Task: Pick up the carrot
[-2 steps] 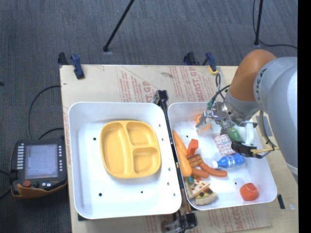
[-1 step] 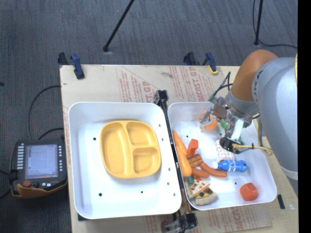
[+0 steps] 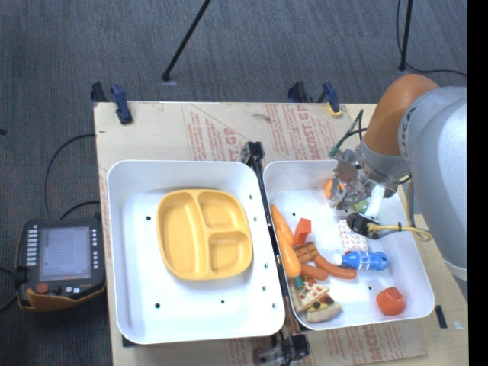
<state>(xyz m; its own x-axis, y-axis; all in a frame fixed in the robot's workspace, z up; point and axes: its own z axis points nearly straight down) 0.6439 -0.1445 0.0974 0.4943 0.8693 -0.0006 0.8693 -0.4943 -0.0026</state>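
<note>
The carrot (image 3: 285, 242) is long and orange. It lies along the left wall of the right bin (image 3: 415, 269), with its thick end toward the front. My gripper (image 3: 347, 194) hangs over the back part of that bin, up and to the right of the carrot and well apart from it. A small orange object (image 3: 330, 187) sits right against the gripper's left side; whether it is gripped is unclear.
Around the carrot in the right bin lie a red block (image 3: 303, 229), a sausage (image 3: 336, 268), a blue bottle (image 3: 366, 261), a white packet (image 3: 352, 239), a pizza slice (image 3: 317, 299) and a red tomato (image 3: 390, 301). The left bin (image 3: 133, 311) holds a yellow divided plate (image 3: 204, 232).
</note>
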